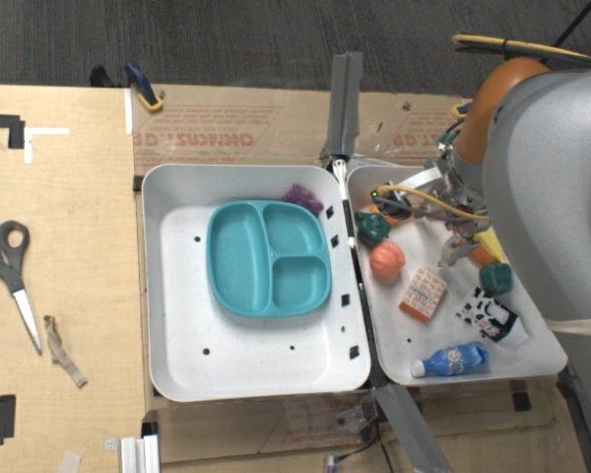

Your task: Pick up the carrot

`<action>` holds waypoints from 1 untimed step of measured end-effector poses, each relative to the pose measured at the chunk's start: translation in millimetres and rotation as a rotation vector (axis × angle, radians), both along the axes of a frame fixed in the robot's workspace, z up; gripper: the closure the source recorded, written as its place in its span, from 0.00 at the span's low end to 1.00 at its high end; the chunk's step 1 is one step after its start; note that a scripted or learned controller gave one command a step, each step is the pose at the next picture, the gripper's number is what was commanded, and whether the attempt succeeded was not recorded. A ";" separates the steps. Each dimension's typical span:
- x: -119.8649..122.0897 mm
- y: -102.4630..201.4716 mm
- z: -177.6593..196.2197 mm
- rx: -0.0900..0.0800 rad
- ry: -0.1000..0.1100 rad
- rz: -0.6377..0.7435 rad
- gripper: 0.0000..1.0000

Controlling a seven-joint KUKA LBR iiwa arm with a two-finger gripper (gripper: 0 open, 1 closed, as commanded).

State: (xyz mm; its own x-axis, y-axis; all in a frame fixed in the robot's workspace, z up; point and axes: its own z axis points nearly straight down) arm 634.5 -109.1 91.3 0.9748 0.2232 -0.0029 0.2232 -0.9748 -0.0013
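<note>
**Gripper over right bin, carrot alongside**

Where the arm enters from the right, the gripper (457, 249) hangs low in the right bin (532, 358); its open or closed state cannot be determined. The carrot (488, 250), apparently the orange-yellow piece, lies just beside it, against the arm. A dark green item (495, 278) sits below the carrot. A peach ball (386, 260), a small box (423, 295) and a blue bottle (453, 361) occupy the bin floor. The left bin (167, 343) holds a teal tray (269, 258).

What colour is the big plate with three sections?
The divided plate is teal, clear in the camera view.
</note>
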 end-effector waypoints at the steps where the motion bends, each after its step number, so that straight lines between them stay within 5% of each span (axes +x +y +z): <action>1: 4.9 -82.7 1.0 0.014 0.000 -0.006 0.00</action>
State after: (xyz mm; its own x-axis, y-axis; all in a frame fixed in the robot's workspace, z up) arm 639.3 -191.8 92.3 0.9760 0.2176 0.0005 0.2176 -0.9759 -0.0152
